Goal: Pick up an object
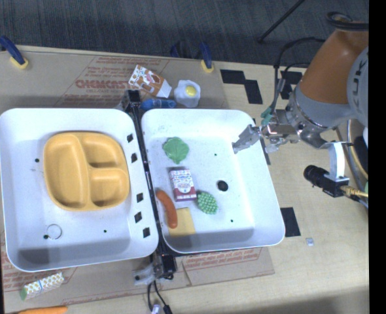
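The right bin (262, 208) holds a green leafy piece (176, 149), a red packet (182, 183), a green bumpy ball (207, 203), an orange-red sausage (167, 208) and a yellow flat slice (184, 223). A small black disc (222, 186) lies near the bin's middle. My gripper (246, 139) hangs over the bin's upper right corner, right of the leafy piece and apart from every object. Nothing shows held in it.
The left bin (10, 175) carries a yellow divided tray (87, 170). Behind the bins lie a snack packet (144, 79), a blue item (157, 103) and a white-and-yellow piece (188, 92). A wrapper (42, 284) lies at the front left. Cables and a black fitting (324, 177) sit right of the bins.
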You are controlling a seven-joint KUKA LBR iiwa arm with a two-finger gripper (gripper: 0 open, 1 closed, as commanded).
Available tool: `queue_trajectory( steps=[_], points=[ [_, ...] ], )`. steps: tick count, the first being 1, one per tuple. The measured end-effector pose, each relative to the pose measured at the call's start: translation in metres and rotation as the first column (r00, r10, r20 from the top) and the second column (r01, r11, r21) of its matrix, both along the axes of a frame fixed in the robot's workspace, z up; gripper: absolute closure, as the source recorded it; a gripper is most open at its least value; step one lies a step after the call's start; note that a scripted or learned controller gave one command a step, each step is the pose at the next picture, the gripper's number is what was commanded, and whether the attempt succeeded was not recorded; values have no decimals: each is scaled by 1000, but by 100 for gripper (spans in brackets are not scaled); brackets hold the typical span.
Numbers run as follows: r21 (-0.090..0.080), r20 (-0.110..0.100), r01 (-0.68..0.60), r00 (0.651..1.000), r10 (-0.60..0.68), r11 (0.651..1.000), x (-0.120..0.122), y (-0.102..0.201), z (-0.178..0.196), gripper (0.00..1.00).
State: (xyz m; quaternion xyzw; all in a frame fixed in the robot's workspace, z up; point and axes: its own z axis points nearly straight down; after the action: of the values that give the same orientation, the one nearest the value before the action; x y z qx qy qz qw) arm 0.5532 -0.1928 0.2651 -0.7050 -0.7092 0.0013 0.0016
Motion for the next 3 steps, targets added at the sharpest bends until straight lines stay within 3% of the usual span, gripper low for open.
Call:
queue_trajectory(
  steps=[1, 2, 3],
  points=[
    [-1, 4, 6, 1000, -6, 1000, -6, 28, -173, 0],
    [-17, 4, 176, 984, -176, 984, -4, 85, -173, 0],
    [1, 1, 39, 999, -39, 999, -77, 66, -174, 0]
  ],
)
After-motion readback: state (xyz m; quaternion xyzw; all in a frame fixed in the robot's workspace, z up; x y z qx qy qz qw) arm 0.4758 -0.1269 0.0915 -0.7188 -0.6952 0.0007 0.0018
